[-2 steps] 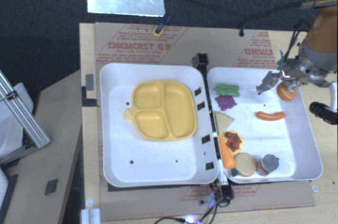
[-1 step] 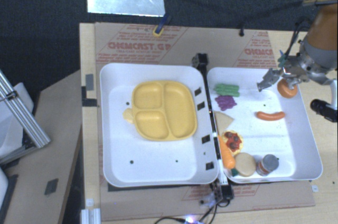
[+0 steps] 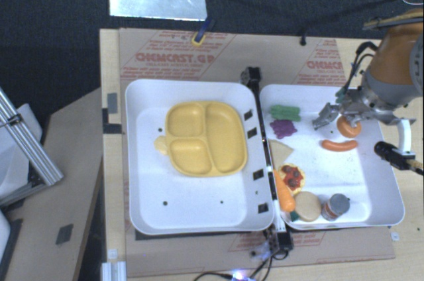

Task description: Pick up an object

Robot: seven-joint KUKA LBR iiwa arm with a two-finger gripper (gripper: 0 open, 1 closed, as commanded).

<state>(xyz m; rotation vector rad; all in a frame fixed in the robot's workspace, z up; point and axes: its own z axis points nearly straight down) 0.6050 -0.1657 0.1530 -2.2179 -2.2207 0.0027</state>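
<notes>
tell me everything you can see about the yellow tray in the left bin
The yellow tray is a rounded-corner plate, pale yellow, with a look of smooth moulded plastic. Raised ridges split it into three compartments: two across the top and one wider one along the bottom. No food lies in any of them. It rests flat, turned slightly askew, on the floor of the left bin, a little above the bin's middle. A small tab sticks out at its left edge. It stands apart from the bin's walls.

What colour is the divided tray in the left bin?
Pale yellow; the divided tray shows clearly in the camera view.
</notes>
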